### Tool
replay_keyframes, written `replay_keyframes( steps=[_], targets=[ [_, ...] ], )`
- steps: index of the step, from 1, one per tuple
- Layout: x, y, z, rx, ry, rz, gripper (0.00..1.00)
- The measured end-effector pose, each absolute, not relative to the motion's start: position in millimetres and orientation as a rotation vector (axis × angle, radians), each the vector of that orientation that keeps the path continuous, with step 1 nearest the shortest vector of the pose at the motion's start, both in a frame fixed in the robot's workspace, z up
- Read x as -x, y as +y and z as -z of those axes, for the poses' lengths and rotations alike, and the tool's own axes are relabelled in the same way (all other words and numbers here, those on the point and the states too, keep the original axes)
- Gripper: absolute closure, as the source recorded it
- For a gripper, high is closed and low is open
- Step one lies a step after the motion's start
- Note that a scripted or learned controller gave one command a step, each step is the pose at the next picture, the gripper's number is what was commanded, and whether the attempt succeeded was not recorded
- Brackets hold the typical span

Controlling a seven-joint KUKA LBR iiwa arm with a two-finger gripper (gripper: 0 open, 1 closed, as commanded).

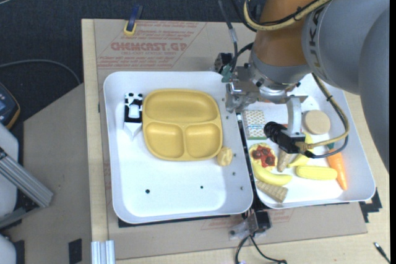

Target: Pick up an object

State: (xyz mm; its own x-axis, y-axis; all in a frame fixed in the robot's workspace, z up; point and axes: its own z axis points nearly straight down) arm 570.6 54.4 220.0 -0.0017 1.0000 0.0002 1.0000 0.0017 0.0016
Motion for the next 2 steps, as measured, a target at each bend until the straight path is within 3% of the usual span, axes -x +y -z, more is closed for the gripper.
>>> replay_keyframes(
  steps=[1,2],
  targets=[
    [-579.6,51.0,-229.1,-2.219,2.221,-0.004,1.00],
    [-572.2,41.9,-234.4,-2.223,2.222,0.000,1.00]
  ],
)
